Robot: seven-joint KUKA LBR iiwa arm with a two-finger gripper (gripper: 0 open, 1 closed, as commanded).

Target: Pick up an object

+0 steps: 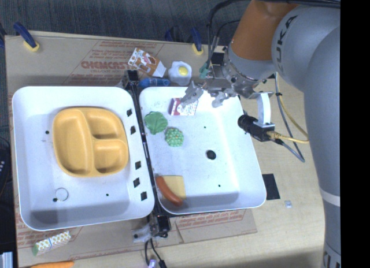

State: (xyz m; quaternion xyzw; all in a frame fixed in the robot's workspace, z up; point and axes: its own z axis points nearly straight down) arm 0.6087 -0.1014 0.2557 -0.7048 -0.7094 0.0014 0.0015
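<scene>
My gripper [206, 96] hangs over the far edge of the right bin [243, 163], its two fingers spread apart and open, nothing between them. A small red and white packet [181, 107] lies just below and left of the left finger [191, 94], close to it or touching. Two green leafy pieces, one [155, 121] and the other [174, 137], lie on the bin floor nearer the left wall. A toast slice with a sausage [170, 189] rests in the bin's near left corner.
The left bin [23, 145] holds a yellow divided tray [91, 141]. Behind the bins lie a small carton [141, 60], a fried egg toy [181, 71] and a blue piece [153, 81]. A wrapped candy [52, 242] sits at the bench's near left.
</scene>
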